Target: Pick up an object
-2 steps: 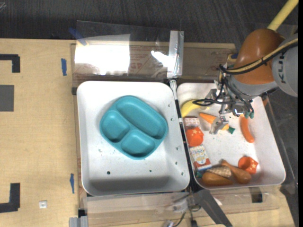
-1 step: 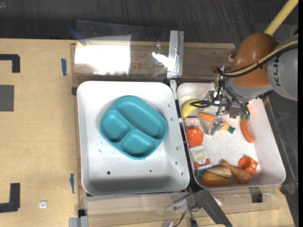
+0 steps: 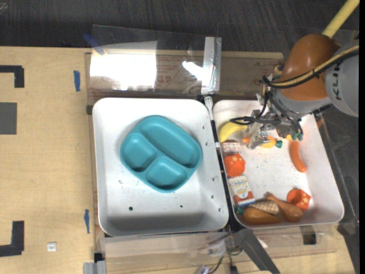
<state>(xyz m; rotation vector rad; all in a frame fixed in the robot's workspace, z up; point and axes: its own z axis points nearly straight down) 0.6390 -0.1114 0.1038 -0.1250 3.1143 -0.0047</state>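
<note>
One fixed camera looks down at a slant on the worktop (image 3: pixel 40 153) and both bins (image 3: pixel 108 210), from moderate height.

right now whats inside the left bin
The left bin holds one teal divided plate, lying flat near its middle. What lies under the plate is covered, so that cannot be told.

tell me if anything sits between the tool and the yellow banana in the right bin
Nothing visible does. The tool hangs just right of the banana near the right bin's upper left corner, with bare bin floor between them.
</note>
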